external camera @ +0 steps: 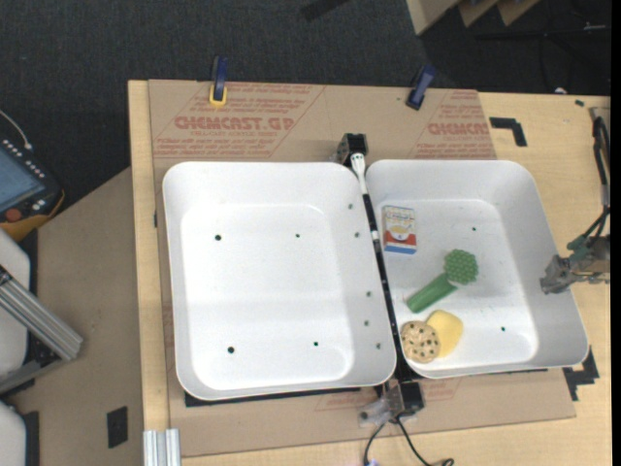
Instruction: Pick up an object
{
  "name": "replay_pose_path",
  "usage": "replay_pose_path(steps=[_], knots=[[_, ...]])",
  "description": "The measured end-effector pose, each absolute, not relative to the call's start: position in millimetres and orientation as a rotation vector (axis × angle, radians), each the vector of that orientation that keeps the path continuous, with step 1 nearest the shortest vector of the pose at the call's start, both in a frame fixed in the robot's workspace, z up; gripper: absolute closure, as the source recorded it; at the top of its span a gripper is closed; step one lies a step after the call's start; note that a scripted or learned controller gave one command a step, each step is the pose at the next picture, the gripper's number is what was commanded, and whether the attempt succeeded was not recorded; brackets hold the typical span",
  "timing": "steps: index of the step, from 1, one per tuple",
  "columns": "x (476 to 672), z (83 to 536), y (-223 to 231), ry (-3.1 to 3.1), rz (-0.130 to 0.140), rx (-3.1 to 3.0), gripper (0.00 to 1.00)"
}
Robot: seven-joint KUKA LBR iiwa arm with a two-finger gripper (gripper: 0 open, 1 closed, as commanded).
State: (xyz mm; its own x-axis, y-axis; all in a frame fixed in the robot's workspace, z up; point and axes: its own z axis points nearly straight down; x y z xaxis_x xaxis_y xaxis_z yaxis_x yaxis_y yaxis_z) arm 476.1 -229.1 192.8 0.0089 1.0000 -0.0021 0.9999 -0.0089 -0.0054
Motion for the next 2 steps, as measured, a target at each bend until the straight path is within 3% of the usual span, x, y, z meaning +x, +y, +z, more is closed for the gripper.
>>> replay_pose_path(steps=[1, 2], knots=[[513.2, 158, -143, -2.226, -0.003, -2.207, 1.0], [477.8, 83, -193, -2.213, 0.0, -2.227, 1.0]])
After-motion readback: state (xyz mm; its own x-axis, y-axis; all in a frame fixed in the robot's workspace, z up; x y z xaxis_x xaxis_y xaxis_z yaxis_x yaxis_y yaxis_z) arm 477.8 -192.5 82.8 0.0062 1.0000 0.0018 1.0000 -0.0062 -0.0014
